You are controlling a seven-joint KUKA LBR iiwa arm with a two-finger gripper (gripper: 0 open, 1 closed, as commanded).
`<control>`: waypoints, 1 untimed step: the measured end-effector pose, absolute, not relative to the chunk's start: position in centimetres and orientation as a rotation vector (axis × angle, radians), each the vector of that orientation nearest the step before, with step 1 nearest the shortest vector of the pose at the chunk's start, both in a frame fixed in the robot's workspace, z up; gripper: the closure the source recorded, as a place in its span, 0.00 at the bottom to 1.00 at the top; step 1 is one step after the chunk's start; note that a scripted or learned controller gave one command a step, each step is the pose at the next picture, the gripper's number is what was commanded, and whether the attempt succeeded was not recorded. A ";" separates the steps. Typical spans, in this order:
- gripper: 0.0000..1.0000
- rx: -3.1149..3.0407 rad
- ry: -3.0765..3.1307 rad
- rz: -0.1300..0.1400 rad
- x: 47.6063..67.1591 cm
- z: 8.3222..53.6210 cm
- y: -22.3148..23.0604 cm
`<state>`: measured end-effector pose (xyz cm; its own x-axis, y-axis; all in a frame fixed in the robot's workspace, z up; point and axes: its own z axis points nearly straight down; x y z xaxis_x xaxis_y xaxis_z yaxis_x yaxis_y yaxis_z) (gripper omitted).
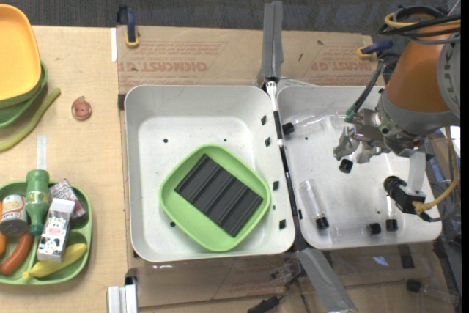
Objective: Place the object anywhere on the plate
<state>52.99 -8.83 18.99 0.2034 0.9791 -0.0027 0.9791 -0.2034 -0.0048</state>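
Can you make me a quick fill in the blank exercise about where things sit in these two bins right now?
1. The green plate lies in the ____ bin in the camera view.
2. The dark ridged slab rests on the ____.
3. The pincer hangs over the ____ bin in the camera view.
4. The band above the arm's wrist is coloured ____.

Missing words: left; plate; right; orange

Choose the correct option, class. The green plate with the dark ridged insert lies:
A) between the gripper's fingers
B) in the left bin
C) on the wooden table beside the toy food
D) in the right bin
B: the green plate rests on the floor of the left bin, away from the gripper.
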 end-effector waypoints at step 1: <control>0.00 -2.436 -1.981 0.008 53.0 19.0 -8.8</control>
